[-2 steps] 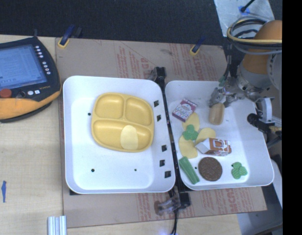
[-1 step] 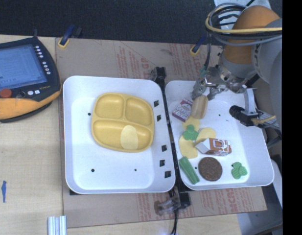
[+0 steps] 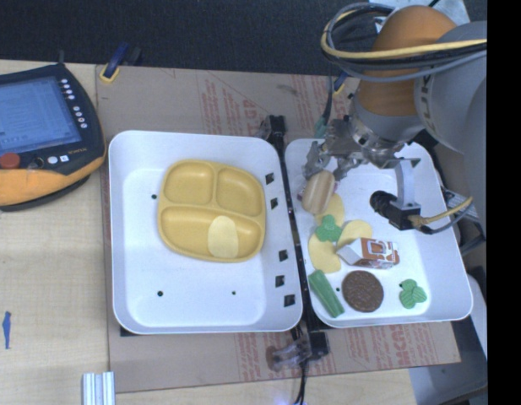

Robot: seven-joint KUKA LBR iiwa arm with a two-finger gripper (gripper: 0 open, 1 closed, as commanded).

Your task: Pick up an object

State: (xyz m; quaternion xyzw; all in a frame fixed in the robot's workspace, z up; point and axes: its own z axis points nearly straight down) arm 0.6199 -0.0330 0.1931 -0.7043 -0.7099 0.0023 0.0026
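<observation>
arm bent over the right bin; end effector grips a tan bread roll.

A teach pendant lies left of the cardboard sheet.

Bench: we see light wood w/ brown cardboard sheet
Floor: dark carpet behind
Left: teach pendant

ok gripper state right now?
Gripper: cannot be told. It sits low over the right bin, right at the tan bread roll, but a grasp isn't visible.
</observation>
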